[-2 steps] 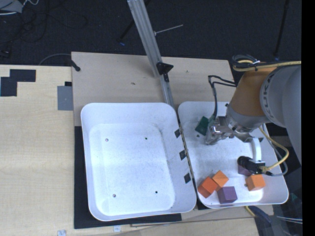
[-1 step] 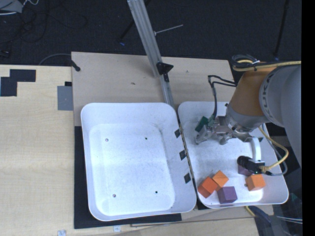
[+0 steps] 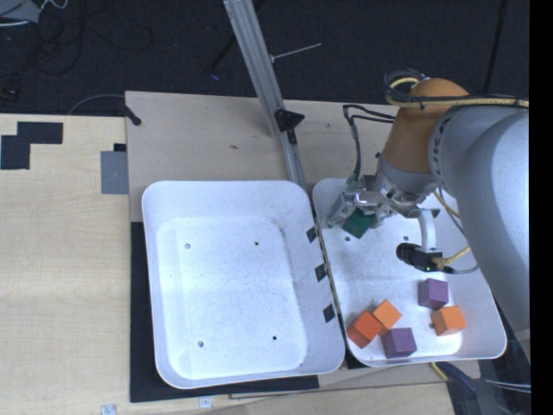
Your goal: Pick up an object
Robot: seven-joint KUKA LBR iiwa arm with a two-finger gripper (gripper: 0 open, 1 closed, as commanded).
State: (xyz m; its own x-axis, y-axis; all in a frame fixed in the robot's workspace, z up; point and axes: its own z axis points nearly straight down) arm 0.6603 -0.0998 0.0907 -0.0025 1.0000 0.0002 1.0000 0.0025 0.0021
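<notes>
Dark floor w/ cables sits behind a pale wooden bench (image 3: 60, 258) carrying two shallow white bins side by side.

Task obj: a green block (image 3: 356, 225), seen at the gripper (image 3: 357, 213) over the upper-left part of the right bin (image 3: 484, 340), close to the divide between bins. Block appears pinched between the fingers, tilted, and looks lifted off the bin floor. Jaws: clenched on the green block, as far as the view shows.

Arm (image 3: 484, 180): grey, orange band (image 3: 415, 137) above wrist, reaching in from the right w/ cables looped round it.

Other contents, right bin, lower part: two orange cubes (image 3: 376, 320) touching each other, a purple cube (image 3: 398, 342) just beside them, another purple cube (image 3: 433, 293) and a third orange cube (image 3: 449, 320) nearer the right rim.

Left bin (image 3: 164, 206): white, speckled floor. A metal rail (image 3: 259, 67) runs diagonally from the top down to the gap between bins.
</notes>
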